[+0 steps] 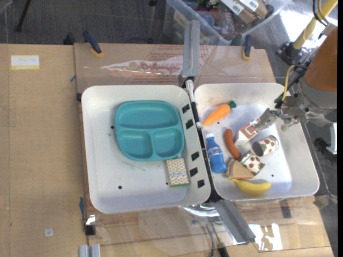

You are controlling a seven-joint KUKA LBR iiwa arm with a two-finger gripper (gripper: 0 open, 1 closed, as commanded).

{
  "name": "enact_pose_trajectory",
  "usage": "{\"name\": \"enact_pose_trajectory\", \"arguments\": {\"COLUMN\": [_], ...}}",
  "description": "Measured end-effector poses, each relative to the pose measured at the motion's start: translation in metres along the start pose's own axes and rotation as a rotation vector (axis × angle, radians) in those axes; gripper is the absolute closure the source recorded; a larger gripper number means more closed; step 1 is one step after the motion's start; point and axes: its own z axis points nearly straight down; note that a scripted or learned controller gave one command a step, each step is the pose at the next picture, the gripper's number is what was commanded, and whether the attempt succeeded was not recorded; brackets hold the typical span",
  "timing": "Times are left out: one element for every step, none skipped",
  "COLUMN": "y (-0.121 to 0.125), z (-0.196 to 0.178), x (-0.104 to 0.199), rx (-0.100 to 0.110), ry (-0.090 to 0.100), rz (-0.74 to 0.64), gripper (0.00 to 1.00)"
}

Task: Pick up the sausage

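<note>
Two white bins (91, 143) sit on my bench. Sausage (231, 143) lies unlifted in the right bin beside the blue bottle (215, 154); my gripper (266, 119) hovers nearby, finger state indeterminate. Pickup remains.

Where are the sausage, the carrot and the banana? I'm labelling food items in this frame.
sausage (232, 143), camera view, middle of its reddish-brown length.
carrot (216, 114), camera view, middle of its orange body.
banana (253, 186), camera view, middle of its yellow curve.
</note>
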Motion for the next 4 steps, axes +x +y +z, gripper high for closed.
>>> {"name": "enact_pose_trajectory", "arguments": {"y": [-0.028, -0.027, -0.027, 0.048], "z": [0.093, 0.082, 0.082, 0.096], "x": [0.058, 0.056, 0.056, 0.052], "rx": [-0.003, -0.006, -0.006, -0.011], "ry": [-0.001, -0.002, -0.002, -0.004], "rz": [-0.09, -0.086, -0.086, -0.168], "gripper": [0.0, 1.0, 0.0, 0.0]}}
